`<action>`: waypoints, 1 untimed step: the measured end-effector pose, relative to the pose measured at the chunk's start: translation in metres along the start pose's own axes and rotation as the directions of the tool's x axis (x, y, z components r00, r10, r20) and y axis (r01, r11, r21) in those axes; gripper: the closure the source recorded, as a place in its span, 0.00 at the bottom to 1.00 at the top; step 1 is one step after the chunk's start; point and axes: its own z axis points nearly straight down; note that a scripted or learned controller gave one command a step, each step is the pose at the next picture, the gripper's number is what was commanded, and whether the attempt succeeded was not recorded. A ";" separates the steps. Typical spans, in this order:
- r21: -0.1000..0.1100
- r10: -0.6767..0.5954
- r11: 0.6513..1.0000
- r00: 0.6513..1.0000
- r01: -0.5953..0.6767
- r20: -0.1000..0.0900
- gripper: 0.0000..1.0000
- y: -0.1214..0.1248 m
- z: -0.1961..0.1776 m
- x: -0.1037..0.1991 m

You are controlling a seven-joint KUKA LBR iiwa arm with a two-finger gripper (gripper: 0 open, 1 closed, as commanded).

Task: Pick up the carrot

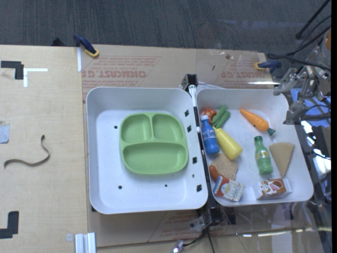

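Observation:
The orange carrot [254,119] with its green stub lies tilted in the upper part of the right bin [301,194], clear of the other items. My gripper [287,103] hangs over that bin's upper right rim, to the right of the carrot and apart from it. Its two fingers stand spread, with nothing between them.
The right bin also holds a blue bottle [210,138], a yellow bottle [227,143], a green bottle [262,154], a tan wedge [283,157], a bread slice [225,167], two small cartons and green vegetables [221,116]. A green divided plate [154,143] sits in the left bin [100,157].

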 end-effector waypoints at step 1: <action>0.000 0.132 0.991 0.991 -0.132 0.000 0.00 -0.020 0.099 -0.017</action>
